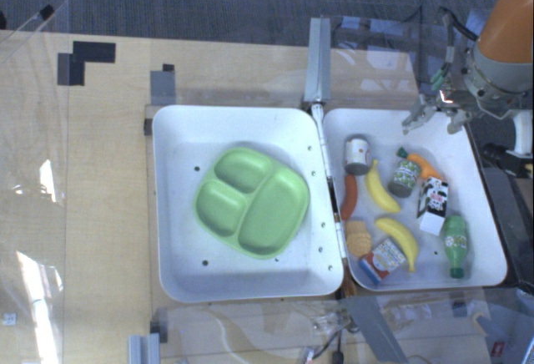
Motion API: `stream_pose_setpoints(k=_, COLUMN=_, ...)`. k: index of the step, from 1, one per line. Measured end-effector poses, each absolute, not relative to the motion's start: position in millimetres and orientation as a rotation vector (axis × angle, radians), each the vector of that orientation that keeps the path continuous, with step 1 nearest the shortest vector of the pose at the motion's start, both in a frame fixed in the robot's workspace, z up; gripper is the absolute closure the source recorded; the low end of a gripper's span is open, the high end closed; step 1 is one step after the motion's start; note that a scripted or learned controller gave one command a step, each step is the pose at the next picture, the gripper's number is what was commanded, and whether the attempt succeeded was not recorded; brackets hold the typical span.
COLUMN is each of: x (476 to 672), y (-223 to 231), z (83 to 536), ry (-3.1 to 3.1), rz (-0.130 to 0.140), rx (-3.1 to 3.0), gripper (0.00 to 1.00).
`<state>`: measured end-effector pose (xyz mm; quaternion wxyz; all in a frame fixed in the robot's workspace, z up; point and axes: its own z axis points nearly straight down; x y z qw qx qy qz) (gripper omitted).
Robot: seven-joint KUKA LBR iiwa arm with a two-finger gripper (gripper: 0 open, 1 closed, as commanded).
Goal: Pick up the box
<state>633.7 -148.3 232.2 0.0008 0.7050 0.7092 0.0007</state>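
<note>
Jaws (435,116) hang spread wide and empty over the right bin's (494,262) far edge, so reaching comes next: travel nearer, toward the box (434,205), and descend.

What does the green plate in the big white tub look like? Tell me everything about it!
The green plate is light green and looks like smooth plastic. It is a rounded square, turned at an angle, with raised ridges splitting it into three sections: two smaller ones and one larger. No food lies in its sections. It lies flat, right side up, near the middle of the left bin, resting on the bin's white floor. Nothing else touches it.
</note>
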Motion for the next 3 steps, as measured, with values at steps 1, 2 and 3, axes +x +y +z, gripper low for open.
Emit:
stream_pose_setpoints(k=1, x=581.6, y=-135, z=113, ry=2.135, rz=0.025, rx=2.284, gripper=0.00)
stream_pose_setpoints(k=2, x=556.8, y=-85, z=89, ry=1.901, rz=0.014, rx=2.487, gripper=0.00)
stream_pose_setpoints(k=3, x=628.7, y=-88, z=85, ry=1.492, rz=-0.105, rx=2.838, gripper=0.00)
